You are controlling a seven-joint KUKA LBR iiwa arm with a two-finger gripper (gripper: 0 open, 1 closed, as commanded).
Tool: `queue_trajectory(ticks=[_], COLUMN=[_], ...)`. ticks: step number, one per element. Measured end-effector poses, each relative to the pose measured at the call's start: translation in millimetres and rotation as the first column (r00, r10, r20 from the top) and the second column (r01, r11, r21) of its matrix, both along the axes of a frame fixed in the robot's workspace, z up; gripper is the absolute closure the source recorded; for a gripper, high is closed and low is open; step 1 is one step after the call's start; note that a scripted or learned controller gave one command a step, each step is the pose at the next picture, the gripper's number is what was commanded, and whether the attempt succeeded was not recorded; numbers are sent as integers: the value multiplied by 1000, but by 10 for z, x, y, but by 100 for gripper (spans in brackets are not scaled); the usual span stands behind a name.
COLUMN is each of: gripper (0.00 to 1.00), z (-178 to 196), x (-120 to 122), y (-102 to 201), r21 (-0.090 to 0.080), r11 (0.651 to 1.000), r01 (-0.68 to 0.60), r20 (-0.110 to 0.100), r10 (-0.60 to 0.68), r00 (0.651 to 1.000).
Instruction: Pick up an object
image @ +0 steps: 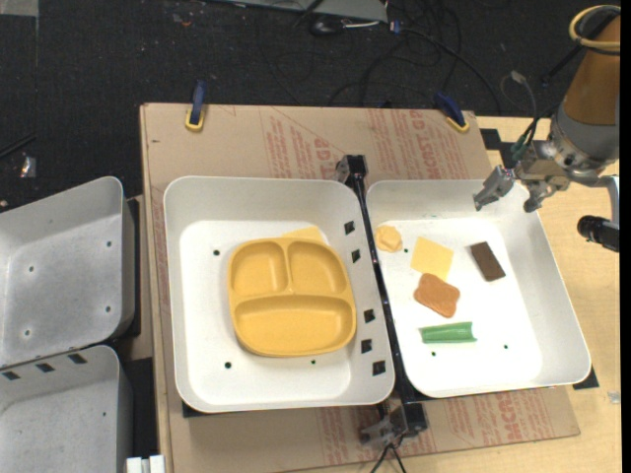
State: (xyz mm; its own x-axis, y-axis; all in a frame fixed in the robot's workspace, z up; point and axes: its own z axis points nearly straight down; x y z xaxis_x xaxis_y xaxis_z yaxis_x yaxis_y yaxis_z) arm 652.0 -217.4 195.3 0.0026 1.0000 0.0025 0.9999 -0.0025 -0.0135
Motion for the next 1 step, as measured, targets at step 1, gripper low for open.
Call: queue_trajectory(ticks=[1], gripper=[0], z=[101], x=[34], y=[8], r21=[-3], r11=[1000], r01=[-3], r20=[14], r10=[3], r00=[1000])
